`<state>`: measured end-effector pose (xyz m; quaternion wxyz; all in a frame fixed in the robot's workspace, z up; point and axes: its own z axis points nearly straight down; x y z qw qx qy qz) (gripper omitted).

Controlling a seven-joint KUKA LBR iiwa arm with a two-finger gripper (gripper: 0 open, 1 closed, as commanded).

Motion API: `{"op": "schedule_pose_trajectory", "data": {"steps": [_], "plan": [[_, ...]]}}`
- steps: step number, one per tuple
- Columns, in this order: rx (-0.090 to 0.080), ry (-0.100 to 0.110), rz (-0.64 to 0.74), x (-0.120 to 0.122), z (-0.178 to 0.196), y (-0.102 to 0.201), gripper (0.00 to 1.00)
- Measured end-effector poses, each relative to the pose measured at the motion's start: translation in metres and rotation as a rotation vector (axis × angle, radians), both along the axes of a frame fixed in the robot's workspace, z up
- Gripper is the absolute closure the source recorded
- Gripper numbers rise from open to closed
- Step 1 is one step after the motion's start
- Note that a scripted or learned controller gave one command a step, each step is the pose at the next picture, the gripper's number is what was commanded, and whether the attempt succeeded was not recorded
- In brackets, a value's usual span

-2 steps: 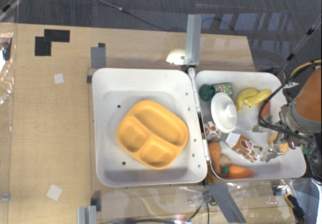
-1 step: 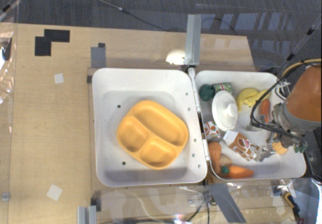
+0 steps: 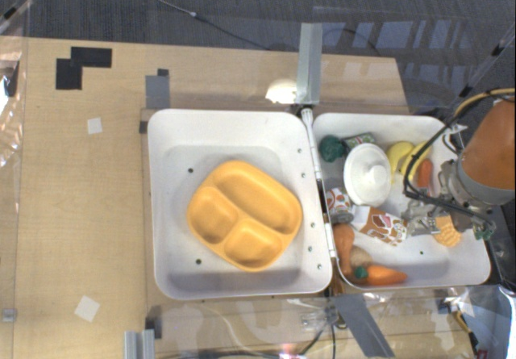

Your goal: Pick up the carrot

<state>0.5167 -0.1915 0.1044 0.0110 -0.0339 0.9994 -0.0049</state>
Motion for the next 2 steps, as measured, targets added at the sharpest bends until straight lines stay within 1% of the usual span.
{"op": "schedule_pose_trajectory", "data": {"steps": [1, 2], "plan": [[0.005, 0.008, 0.011, -0.017, -0.008, 0.002, 1.0], [0.008, 0.012, -0.027, -0.013, -0.002, 0.015, 1.0]]}}
